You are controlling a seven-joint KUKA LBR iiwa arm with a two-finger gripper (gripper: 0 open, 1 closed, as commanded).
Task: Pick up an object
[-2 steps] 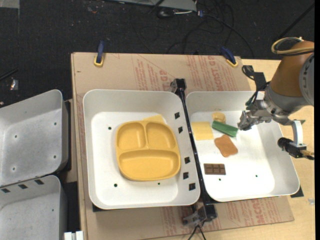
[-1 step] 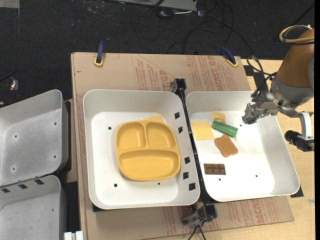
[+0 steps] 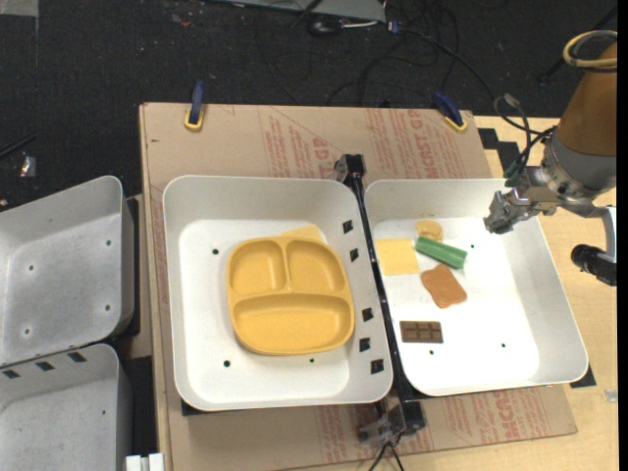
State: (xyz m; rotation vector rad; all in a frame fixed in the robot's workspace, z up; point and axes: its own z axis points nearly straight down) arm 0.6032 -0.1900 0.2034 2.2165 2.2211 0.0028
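Hanging over the upper right part of the right shallow white bin (image 3: 549, 292), the grey two-finger jaws (image 3: 499, 218) sit at the end of the orange-banded arm that reaches in from the right; whether the jaws are apart or together cannot be told at this size, and nothing shows between them; the nearest candidate is the green stick-shaped block (image 3: 441, 252), which lies on the bin floor to the left of the jaws and a little lower in the view, near but apart from them; its long axis runs at a slant from upper left to lower right, so its right end points roughly toward the bin's middle and its left end toward the small round yellow piece (image 3: 429, 230) just beside it; the flat pale yellow square (image 3: 396, 257) lies just left of the block, the tan oval cookie-like piece (image 3: 444, 287) just below it, and the dark brown chocolate-bar rectangle (image 3: 422, 333) farther down, well apart; in my judgement the coming move is a short travel leftward and down, with the jaws turned to close across the block's narrow width; the left bin on the desk holds a yellow divided plastic tray (image 3: 290, 297), far from the arm's reach at this moment.
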